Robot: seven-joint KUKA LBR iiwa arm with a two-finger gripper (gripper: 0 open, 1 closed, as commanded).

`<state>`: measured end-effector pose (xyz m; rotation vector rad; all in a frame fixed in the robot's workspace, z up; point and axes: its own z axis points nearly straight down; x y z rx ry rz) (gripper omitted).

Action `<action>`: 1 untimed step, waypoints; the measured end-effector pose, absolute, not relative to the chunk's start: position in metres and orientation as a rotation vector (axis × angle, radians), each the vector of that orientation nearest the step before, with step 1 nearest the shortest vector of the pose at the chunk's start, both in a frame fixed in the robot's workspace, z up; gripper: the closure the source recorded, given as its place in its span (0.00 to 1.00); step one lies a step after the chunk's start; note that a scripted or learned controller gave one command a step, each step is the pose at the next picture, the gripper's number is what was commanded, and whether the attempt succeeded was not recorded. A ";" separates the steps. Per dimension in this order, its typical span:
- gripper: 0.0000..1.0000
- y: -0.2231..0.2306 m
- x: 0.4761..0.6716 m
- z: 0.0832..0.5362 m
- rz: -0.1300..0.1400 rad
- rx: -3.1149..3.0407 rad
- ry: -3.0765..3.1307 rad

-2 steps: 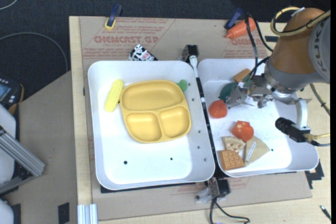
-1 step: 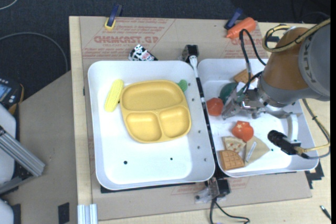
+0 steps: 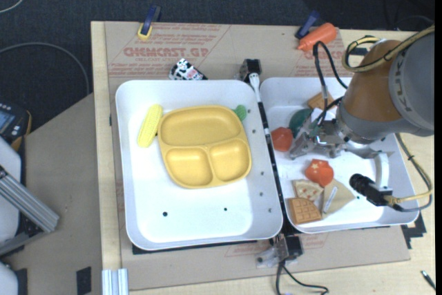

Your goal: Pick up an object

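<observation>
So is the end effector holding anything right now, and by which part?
Cannot tell. The end effector sits low in the right bin, between the two red pieces, but no object shows gripped in it.

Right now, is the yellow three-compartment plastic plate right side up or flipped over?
Right side up: the yellow three-compartment plastic plate lies flat in the left white bin, its three hollows facing the camera.
</observation>
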<state>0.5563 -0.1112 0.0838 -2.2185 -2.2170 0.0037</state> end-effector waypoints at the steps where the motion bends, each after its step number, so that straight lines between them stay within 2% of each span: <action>1: 1.00 -0.112 0.557 0.095 0.001 -2.222 -2.218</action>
